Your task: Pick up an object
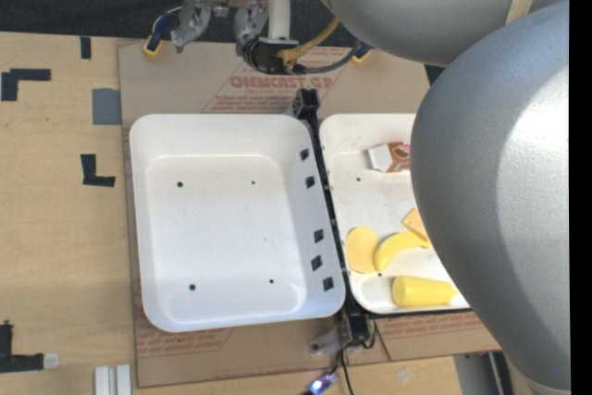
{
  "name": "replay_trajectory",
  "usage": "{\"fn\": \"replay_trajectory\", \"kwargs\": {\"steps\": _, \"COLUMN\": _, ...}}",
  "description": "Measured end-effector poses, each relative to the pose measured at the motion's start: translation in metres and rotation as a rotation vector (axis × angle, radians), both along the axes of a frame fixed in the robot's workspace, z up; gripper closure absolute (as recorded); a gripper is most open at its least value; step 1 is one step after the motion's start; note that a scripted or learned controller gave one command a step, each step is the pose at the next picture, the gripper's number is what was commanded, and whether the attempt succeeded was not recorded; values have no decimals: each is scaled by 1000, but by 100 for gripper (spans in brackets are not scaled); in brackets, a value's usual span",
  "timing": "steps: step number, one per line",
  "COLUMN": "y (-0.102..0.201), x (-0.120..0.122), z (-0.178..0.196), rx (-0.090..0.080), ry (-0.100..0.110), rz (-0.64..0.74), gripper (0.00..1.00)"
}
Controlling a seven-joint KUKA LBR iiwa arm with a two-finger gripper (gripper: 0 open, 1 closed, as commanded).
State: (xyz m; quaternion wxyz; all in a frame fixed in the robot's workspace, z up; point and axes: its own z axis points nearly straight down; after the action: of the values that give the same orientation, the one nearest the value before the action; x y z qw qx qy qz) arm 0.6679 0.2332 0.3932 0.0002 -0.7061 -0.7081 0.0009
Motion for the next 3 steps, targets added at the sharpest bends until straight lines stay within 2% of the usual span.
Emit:
{"fn": "replay_trajectory", "kwargs": {"steps": 1, "y": 1, "x": 0, "z": 10, "rx": -1, "ry": 0, "rz": 2, "gripper": 100}}
{"fn": "replay_trajectory", "kwargs": {"steps": 2, "y": 1, "x": 0, "z": 10, "rx": -1, "ry": 1, "rz": 2, "gripper": 0}}
{"fn": "replay_trajectory", "kwargs": {"steps": 3, "y": 2, "x": 0, "z": 19, "rx": -2, "ry": 1, "rz": 5, "gripper": 100}}
